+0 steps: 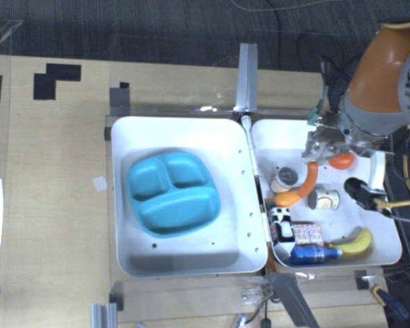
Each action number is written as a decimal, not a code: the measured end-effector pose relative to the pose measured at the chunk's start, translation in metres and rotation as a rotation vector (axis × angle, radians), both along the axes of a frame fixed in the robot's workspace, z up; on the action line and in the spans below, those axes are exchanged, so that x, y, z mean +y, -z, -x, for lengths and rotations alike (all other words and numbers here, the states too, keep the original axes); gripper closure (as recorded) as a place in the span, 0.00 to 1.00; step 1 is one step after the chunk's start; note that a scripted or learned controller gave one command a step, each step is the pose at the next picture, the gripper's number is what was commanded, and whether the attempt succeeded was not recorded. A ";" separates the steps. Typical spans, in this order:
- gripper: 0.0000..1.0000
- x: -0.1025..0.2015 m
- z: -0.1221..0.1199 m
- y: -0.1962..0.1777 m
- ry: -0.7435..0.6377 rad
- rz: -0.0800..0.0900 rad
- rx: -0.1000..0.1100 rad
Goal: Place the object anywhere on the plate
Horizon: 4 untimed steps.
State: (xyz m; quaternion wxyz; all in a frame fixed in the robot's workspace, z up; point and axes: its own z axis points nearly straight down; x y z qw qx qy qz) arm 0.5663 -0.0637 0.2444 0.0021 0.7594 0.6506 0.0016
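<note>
Blue divided plate point(172, 191) sits in left bin point(130, 142), nothing on it. Gripper point(319, 150) hangs over right bin point(389, 248), right at the upper end of an orange sausage-shaped object point(299, 189); can't tell if the jaws are spread or pinching it. Banana point(354, 244), blue bottle point(316, 254), small can point(285, 177) nearby.

The setting is a robotics laboratory test cell. Indicators: a pale wood-grain surface point(55, 203) carrying two shallow white bins point(184, 132) fixed side by side with metal brackets point(247, 74); black square marker patches point(55, 79) applied to the surface; a loose cable point(307, 2) on dark carpet flooring point(123, 5); and an industrial arm point(389, 74), grey with an orange band, reaching in over toy food props point(299, 190).
</note>
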 end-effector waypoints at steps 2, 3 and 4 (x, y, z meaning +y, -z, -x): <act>1.00 0.167 0.030 0.045 -0.538 0.000 0.002; 1.00 0.175 0.044 -0.026 -0.332 -0.001 -0.002; 1.00 0.200 0.057 -0.072 -0.292 -0.001 -0.002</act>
